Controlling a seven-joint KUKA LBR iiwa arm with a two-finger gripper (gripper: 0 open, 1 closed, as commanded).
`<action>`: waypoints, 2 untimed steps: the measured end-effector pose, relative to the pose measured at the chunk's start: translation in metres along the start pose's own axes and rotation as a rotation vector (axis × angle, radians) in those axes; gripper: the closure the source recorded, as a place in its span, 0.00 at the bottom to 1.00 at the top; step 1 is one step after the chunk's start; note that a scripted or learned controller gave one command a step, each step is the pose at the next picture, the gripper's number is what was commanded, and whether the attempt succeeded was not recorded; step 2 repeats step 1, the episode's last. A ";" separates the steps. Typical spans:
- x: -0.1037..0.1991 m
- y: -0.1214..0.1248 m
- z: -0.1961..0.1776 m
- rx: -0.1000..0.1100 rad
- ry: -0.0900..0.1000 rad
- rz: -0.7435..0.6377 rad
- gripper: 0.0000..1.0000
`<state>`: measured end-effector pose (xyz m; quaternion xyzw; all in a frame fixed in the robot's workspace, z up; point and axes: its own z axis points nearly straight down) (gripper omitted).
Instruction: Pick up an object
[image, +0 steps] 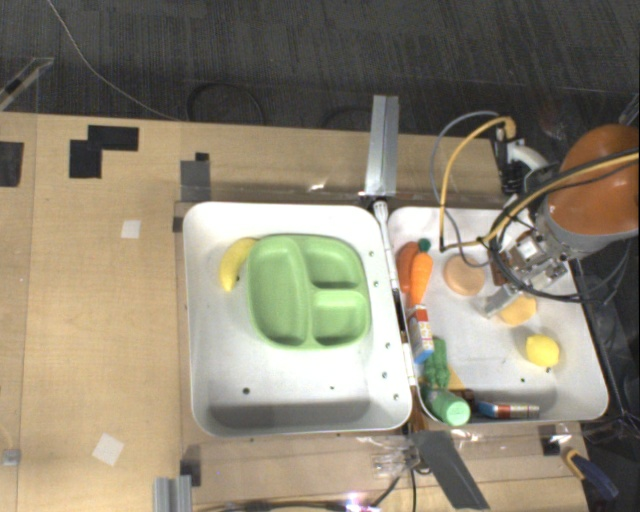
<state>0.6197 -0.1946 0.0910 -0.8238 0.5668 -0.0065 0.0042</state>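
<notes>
Touching claw (508, 298): yellow wedge (518, 311)

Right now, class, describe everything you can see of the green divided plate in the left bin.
The green divided plate is pale green, looks like plastic, with rounded corners and three compartments: one long one on the left, two smaller on the right. It lies flat, right way up, in the upper middle of the left bin. A banana lies against its upper-left edge.

You see the wooden counter (90, 330) bearing two white bins side by side: left bin (215, 390), right bin (580, 395).
</notes>
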 end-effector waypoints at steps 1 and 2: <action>-0.026 0.073 -0.001 -0.004 0.000 -0.127 0.00; -0.026 0.073 -0.001 -0.004 0.000 -0.127 0.00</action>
